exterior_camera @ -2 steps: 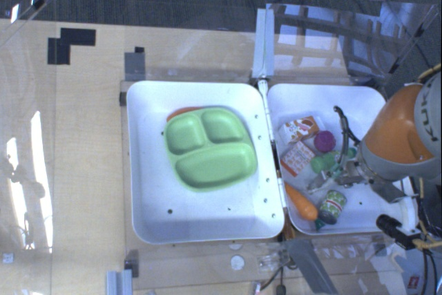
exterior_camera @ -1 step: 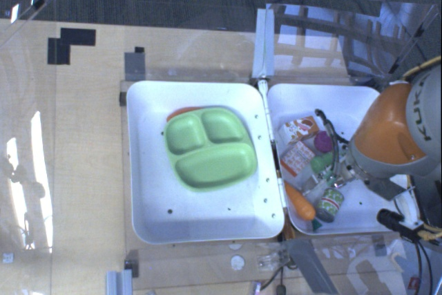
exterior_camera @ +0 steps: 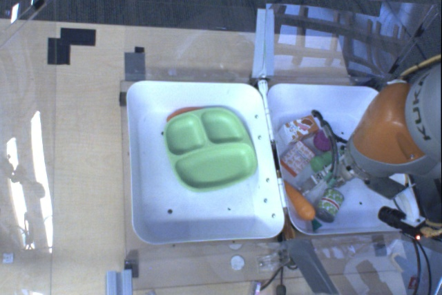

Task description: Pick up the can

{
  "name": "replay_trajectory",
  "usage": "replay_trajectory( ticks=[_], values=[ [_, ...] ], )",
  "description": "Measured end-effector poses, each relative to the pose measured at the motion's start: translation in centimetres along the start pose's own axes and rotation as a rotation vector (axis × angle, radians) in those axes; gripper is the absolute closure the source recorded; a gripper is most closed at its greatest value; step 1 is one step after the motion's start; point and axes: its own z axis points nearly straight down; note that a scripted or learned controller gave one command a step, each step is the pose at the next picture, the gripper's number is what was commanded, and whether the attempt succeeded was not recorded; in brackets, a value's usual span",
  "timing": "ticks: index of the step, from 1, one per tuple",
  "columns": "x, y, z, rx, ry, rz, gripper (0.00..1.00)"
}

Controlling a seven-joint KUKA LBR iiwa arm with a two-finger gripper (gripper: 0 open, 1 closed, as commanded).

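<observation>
step in hand looks like the approach/descent onto the target, no grasp confirmed yet. the grey kuka arm with the orange band (exterior_camera: 388,129) reaches in from the right over the right-hand shallow white bin (exterior_camera: 366,214), and its two-finger gripper (exterior_camera: 336,173) sits low among the clutter there. can't tell whether the fingers are open or closed: they're dark, thin, and mixed in with the items beneath, and nothing is visibly held between them.

target: the small cylindrical can with a green-and-white label and a reddish top rim (exterior_camera: 329,204). it lies in the right bin's near part, tilted on its side, just below the gripper. it sits just beside the orange carrot-shaped toy (exterior_camera: 300,201) on its left, and near a crumpled clear wrapper. above it are a red-and-white printed packet (exterior_camera: 298,152), a purple round piece (exterior_camera: 322,141) and a green piece (exterior_camera: 320,163).

next move, as i judge it: centre over the can body, align the fingers across its short axis since it's tilted, and come down without catching the carrot or the wrapper. risk: a round, smooth can could roll or squirt out.

left-hand white bin (exterior_camera: 138,169) carries a light green sectioned plastic tray (exterior_camera: 209,147), with a sliver of something red-orange at its far edge. not relevant to the pick. the pale wooden worktop (exterior_camera: 76,169) surrounds both bins.
</observation>
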Motion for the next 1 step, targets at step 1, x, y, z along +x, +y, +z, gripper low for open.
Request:
replay_trajectory(
  ticks=[1],
  values=[
    [0.42,-0.07,0.11,0.006,0.006,0.145,0.0]
  ],
)
